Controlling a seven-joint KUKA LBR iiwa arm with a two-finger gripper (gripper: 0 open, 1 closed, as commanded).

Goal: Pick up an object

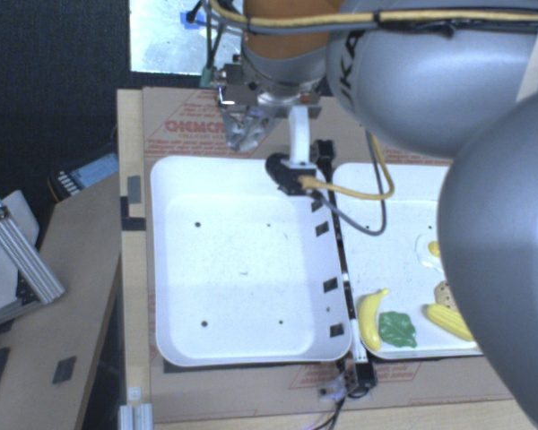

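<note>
So from where I'm standing the arm (448, 106) eats up most of the scene, a huge grey bulk sweeping in from the right and covering the upper right part of the right bin (394, 231), with the orange band (287, 7) sitting up top near the back edge of the bench. Yellow and black cables run across the arm, and a yellow cable (377, 191) loops down over the right bin's floor. The left bin (233, 267) is the next big thing, a shallow white tray with a few dark specks on its floor, sitting on brown cardboard (188, 124) with red print. The two bins touch along a middle wall with small black clips on it. The gripper (242, 137) hangs above the back rim of the left bin, over the cardboard rather than over either floor, and it's too blurry for me to tell how the fingers stand. Nothing is visibly held by it. The stuff to pick is all in the near part of the right bin: a yellow banana (369, 319) right against the middle wall, a green leafy piece (397, 330) touching it, and another yellow item (446, 319) just beside that, partly hidden under the arm. Off to the left there's an aluminium rail (18, 249) and a blue-edged card (82, 176).
</note>
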